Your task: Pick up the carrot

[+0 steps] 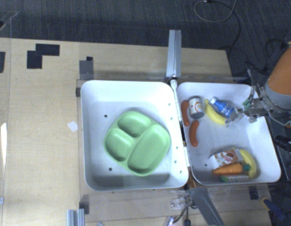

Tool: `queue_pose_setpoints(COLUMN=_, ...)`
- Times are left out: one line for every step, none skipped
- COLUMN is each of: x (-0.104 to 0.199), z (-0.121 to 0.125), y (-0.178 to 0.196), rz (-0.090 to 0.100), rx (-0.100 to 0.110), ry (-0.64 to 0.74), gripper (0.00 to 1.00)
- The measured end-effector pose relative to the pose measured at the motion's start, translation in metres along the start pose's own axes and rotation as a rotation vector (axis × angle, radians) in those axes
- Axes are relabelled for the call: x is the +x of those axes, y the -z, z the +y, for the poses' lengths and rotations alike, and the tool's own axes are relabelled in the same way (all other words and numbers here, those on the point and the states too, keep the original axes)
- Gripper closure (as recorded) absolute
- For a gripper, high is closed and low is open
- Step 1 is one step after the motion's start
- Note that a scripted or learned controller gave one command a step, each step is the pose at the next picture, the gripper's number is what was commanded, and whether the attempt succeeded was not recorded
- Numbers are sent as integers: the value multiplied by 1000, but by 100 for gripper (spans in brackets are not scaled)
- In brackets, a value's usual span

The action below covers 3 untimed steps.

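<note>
Gripper (239,114), grip state unclear, hovers by the bottle (222,107); carrot (228,170) lies at six o'clock, against a pouch (224,157) with unreadable print.

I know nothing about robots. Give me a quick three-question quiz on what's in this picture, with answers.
1. True or false: the carrot lies in the left bin.
2. What sits in the left bin? A) a green plate B) a banana C) a can
3. Fill in: the gripper is over the right bin's ____ part, far from or near the carrot?

Key
1. False: it lies in the right bin, at its near edge, beside a banana.
2. A: the green plate, with three compartments.
3. Upper part, by a blue bottle and another banana; far from the carrot.
</note>
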State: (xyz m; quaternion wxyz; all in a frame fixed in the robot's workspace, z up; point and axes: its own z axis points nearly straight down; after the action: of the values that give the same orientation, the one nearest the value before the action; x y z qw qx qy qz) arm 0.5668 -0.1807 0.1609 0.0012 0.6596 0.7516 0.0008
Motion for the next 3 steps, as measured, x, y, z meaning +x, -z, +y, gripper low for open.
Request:
queue_pose_setpoints(x=53, z=-15, y=-71, rz=-3, rx=-10, ry=47, gripper=0)
queue_pose_setpoints(x=53, z=-12, y=-59, rz=-2, rx=-16, ry=48, gripper=100)
queue_pose_setpoints(x=-26, z=4, y=29, rz=-3, rx=-4, ry=35, gripper=100)
